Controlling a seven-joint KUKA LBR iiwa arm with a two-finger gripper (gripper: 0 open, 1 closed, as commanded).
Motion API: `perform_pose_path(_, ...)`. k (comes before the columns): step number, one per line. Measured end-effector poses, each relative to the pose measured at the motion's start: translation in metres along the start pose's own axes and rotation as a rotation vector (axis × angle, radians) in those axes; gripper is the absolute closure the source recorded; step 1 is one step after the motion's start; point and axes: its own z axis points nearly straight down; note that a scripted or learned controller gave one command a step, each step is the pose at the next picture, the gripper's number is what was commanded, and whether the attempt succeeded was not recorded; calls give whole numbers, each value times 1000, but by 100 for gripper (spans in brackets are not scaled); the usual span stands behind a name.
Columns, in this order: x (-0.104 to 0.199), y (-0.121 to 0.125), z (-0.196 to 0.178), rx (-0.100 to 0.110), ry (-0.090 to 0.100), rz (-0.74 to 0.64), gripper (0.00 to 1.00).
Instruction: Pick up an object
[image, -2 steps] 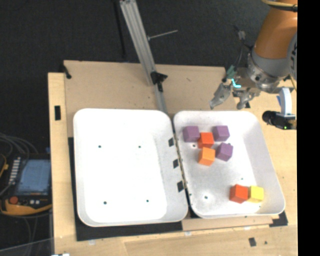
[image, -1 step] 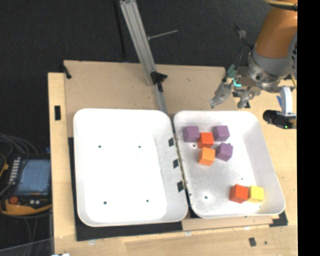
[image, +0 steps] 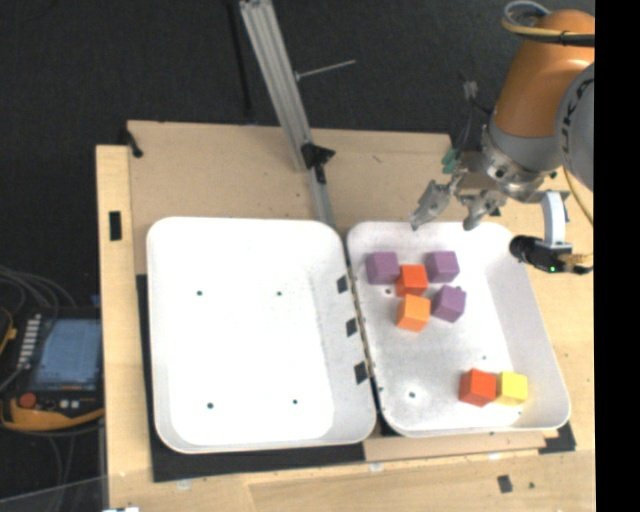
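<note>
Camera view: my bench (image: 120, 300) carries two shallow white bins side by side. The left bin (image: 250, 330) has bare floor from rim to rim. The right bin (image: 520, 330) holds all the blocks. My arm (image: 540, 90) comes in over the bench's far right corner, and my gripper (image: 455, 205) hangs above the far rim of the right bin with its fingers spread apart and nothing between them; it touches no block.

Just inside that far rim sits a tight cluster: a purple cube (image: 381, 267) toward the bins' shared edge, a second purple cube (image: 441, 266) beside it, an orange-red cube (image: 412, 279) between the two, a third purple cube (image: 450, 302) and an orange cube (image: 413, 312) nearer the bin's middle. These press close or touch, leaving little finger room. At the near right corner an orange-red cube (image: 480, 386) and a yellow cube (image: 513, 387) sit touching. Bare floor lies between the two groups.
</note>
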Motion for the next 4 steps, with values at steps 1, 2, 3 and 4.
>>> perform_pose_path(1,2,9,50,0,0,-4,0)
perform_pose_path(2,9,15,103,0,0,-5,0)
perform_pose_path(3,8,16,88,-9,0,-5,100)
perform_pose_path(4,2,9,30,-11,1,0,100)
